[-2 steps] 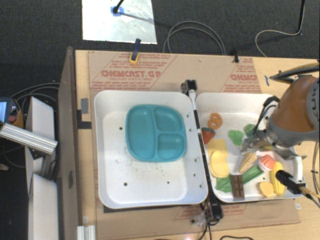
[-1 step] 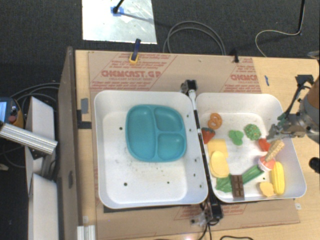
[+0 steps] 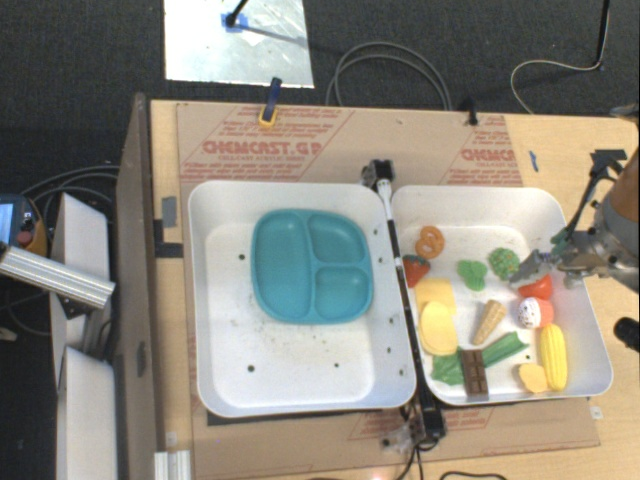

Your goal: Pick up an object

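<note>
The right bin (image 3: pixel 480 206) holds several toy foods. Among them are an orange pretzel (image 3: pixel 430 240), a green broccoli (image 3: pixel 503 262), a green pepper piece (image 3: pixel 472 273), a red tomato (image 3: pixel 541 289), a white egg-like piece (image 3: pixel 529 314), a cone (image 3: pixel 488 320), a corn cob (image 3: pixel 552 355) and a brown bar (image 3: pixel 473 371). My gripper (image 3: pixel 537 265) comes in from the right and hangs low over the bin's right side, just above the tomato and right of the broccoli. I see nothing held in it.
The left bin (image 3: pixel 225 368) holds a teal divided plate (image 3: pixel 310 266). More toy pieces lie in the right bin: a yellow slice (image 3: pixel 438 328), a green cucumber (image 3: pixel 502 349) and a red strawberry (image 3: pixel 415 268) by the divider. Cables run behind the bench.
</note>
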